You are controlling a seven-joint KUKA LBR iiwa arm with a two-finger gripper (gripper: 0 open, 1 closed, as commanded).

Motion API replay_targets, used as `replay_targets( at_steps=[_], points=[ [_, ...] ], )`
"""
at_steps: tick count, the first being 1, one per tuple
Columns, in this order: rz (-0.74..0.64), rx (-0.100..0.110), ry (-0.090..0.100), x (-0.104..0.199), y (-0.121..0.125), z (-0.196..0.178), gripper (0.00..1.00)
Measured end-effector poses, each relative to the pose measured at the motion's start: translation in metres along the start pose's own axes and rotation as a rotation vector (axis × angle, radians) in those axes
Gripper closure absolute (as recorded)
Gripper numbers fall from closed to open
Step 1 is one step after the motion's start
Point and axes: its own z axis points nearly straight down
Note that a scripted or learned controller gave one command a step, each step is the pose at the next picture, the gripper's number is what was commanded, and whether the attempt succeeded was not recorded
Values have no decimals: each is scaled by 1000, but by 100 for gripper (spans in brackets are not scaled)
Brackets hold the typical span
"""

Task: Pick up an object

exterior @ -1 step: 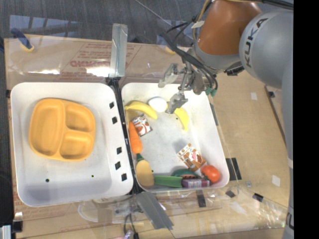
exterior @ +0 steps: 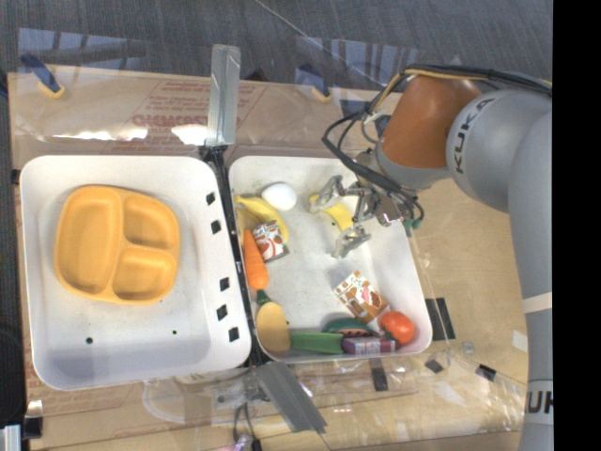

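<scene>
You see the gripper spread wide around a small yellow banana in the right white bin, frame center; brown paper-covered bench, dark carpet above.

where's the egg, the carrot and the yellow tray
egg [exterior: 278, 196], camera view, middle of its white shell
carrot [exterior: 254, 263], camera view, middle of its orange body
yellow tray [exterior: 116, 243], camera view, the ridge between its compartments
</scene>
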Motion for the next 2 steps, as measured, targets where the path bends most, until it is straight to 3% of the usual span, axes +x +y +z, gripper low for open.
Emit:
replay_targets(
  at_steps=[1, 2],
  points=[
    [-5, 3, -7, -3, 1, -14, 100],
    [62, 7, -16, -19, 31, -168, 100]
  ],
)
